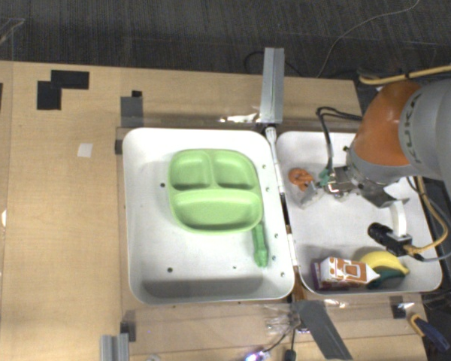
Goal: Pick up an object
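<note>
In the right bin (361, 210) a small orange object (298, 176) lies near the back left corner. My gripper (314, 185) sits low just right of it, very close; contact is unclear. A brown and white carton (341, 273) lies on its side at the front of this bin, and a yellow banana (383, 261) rests beside it on the right, with a dark green item (392, 277) tucked under the banana. The grey arm with its orange band (383, 130) covers the bin's back right part.
The left bin (146, 224) holds a green divided plate (213, 189) and a slim green vegetable (260, 246) along its right wall. A raised rim (283, 209) separates the two bins. Bare white floor lies in the middle of the right bin.
</note>
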You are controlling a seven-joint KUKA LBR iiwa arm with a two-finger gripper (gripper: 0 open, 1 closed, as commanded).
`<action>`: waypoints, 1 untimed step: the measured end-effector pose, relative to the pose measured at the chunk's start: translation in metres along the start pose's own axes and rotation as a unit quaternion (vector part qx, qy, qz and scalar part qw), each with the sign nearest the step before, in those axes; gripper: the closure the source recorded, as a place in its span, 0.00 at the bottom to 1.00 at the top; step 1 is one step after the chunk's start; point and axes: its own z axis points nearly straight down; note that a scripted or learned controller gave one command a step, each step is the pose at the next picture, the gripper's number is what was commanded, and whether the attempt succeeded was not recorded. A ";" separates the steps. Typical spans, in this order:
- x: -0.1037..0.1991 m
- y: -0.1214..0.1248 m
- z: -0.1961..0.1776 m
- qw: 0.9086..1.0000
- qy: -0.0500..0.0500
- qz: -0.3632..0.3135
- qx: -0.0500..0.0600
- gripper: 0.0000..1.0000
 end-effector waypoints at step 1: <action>-0.011 0.058 0.003 0.996 -0.001 -0.094 -0.002 0.00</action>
